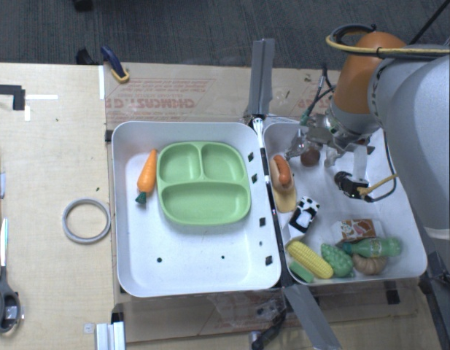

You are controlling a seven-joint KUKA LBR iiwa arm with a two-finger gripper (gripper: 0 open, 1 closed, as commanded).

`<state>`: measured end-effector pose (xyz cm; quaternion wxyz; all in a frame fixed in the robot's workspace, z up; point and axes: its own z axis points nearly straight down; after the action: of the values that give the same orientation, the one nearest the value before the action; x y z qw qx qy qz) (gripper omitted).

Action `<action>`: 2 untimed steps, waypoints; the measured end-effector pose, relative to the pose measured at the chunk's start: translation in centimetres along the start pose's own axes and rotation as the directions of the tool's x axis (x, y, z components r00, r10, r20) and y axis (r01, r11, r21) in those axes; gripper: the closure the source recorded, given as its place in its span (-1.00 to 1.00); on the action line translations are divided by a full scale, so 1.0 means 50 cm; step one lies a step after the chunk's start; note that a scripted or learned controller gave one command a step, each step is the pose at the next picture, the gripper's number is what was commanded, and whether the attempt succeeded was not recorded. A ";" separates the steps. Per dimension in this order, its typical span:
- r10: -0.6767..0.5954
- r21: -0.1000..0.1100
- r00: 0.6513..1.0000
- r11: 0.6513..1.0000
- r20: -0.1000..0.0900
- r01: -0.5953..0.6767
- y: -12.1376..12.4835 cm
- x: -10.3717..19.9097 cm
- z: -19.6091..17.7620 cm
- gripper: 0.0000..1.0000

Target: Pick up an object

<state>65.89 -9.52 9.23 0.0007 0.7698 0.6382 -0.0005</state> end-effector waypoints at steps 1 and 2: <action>-0.295 -0.002 0.955 0.955 0.001 0.295 -0.002 0.016 -0.200 -1.00; -0.223 0.000 0.975 0.975 0.000 0.223 0.008 -0.044 0.000 -1.00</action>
<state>65.88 -11.74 9.23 0.0009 0.6933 0.7207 -0.0006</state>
